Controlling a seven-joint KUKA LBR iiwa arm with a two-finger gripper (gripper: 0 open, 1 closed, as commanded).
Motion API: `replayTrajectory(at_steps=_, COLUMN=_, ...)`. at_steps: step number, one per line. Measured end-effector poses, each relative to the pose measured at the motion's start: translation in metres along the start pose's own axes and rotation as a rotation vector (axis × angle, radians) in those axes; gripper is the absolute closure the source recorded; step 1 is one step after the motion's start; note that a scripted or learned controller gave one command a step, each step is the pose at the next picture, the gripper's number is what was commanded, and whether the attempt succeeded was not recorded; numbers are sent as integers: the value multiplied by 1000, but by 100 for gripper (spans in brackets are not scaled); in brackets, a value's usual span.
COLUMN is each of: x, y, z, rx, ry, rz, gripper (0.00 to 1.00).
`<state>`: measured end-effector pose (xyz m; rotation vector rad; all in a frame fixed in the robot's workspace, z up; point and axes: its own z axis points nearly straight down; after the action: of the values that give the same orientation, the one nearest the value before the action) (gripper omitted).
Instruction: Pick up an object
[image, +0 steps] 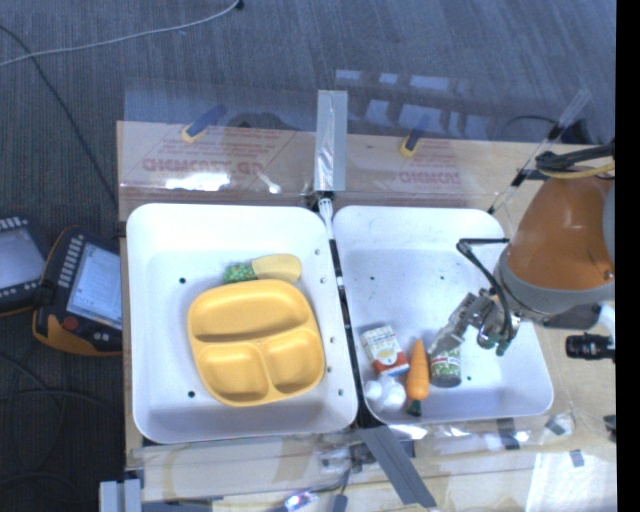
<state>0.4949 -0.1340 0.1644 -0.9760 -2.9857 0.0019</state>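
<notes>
The can sits in the right bin, near its front wall, tilted, its long axis leaning toward the arm. The tool hovers just above it, placed for a grasp; whether it pinches the can I cannot tell. A carrot lies beside it, pointing frontward. A tray fills the left bin.

Landmark: divided tray, lying in the left bin. Just behind it, touching its far rim: toy corn cob. Well right of it, in the right bin: small carton, then carrot, then small can, gripper above.
</notes>
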Motion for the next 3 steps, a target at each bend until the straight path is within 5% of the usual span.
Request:
replayTrajectory(at_steps=1, x=0, y=0, z=0, rx=-1, ry=0, rz=0, gripper=0)
replayTrajectory(at_steps=2, x=-86, y=-16, z=-13, rx=-1, ry=-3, rz=-81, gripper=0)
replayTrajectory(at_steps=3, x=-120, y=-4, z=-27, rx=-3, ry=-3, rz=207, gripper=0)
